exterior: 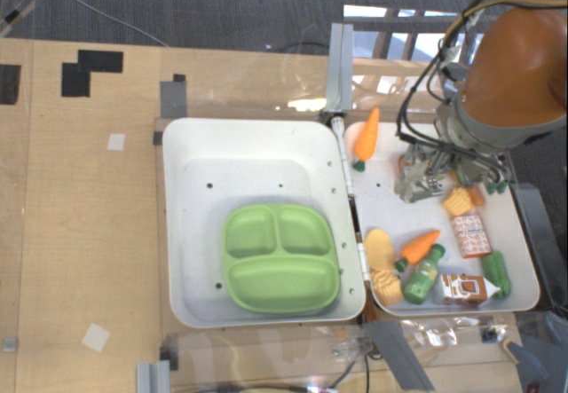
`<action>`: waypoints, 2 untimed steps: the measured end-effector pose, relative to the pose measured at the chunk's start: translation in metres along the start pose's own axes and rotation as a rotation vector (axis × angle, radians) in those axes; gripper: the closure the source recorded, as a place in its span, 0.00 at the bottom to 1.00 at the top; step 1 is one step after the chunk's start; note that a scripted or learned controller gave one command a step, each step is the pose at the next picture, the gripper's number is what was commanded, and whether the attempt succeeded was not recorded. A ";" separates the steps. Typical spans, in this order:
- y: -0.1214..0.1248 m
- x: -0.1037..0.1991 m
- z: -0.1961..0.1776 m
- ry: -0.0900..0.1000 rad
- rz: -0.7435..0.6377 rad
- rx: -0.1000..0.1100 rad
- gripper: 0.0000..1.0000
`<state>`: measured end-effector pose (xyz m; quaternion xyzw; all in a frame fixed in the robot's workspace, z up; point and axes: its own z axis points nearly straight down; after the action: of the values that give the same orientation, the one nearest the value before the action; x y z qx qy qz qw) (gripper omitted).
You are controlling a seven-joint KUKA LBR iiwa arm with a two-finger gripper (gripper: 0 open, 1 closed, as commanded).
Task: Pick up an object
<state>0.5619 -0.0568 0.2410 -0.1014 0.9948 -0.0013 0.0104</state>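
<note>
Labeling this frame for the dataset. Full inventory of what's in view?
white bins: 2, white, side by side on the bench
compartment plate: 1, green, in the left bin, toward its near edge
carrots: 2, orange; one at the right bin's far left corner, one near its middle front
bottle: 1, green, right bin front, just below the second carrot
yellow food pieces: 2, yellow, right bin front left corner
waffle-like piece: 1, tan, right bin centre, beside the claw
red packet: 1, red and white, right bin right side
carton: 1, brown and white, right bin front right
green vegetable: 1, dark green, right of the carton
arm: 1, grey with orange band, over the right bin
claw: 1, metal, low in the right bin
</note>
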 end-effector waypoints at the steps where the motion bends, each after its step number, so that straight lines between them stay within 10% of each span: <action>1: 0.002 -0.043 -0.130 -0.002 0.054 0.000 1.00; 2: -0.013 -0.107 -0.250 0.000 0.088 -0.001 1.00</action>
<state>0.6637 -0.0481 0.4930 -0.0575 0.9983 -0.0004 0.0104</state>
